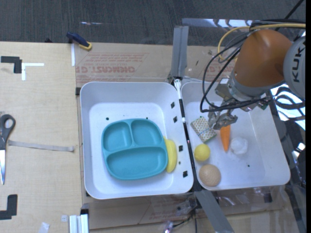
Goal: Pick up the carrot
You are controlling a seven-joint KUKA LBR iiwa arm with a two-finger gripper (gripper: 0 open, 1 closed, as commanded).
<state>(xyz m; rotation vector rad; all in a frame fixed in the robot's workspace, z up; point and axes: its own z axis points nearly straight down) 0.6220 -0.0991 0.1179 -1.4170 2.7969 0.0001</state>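
Note:
The orange carrot (226,139) is in the right bin (262,171), with its thick end up and its tip pointing toward the front. My gripper (222,121) hangs directly over the carrot's upper end and looks to be touching it. The grey wrist and the orange band above it cover the back of this bin. Whether the carrot is lifted or resting on the bin floor cannot be made out.
Close around the carrot are a speckled sponge (203,128), a lemon (202,152), a tan egg-shaped object (210,174) and a white crumpled item (239,145). The left bin (92,130) holds a blue divided plate (135,149) and a banana (171,155). Scissors (5,135) lie at the far left.

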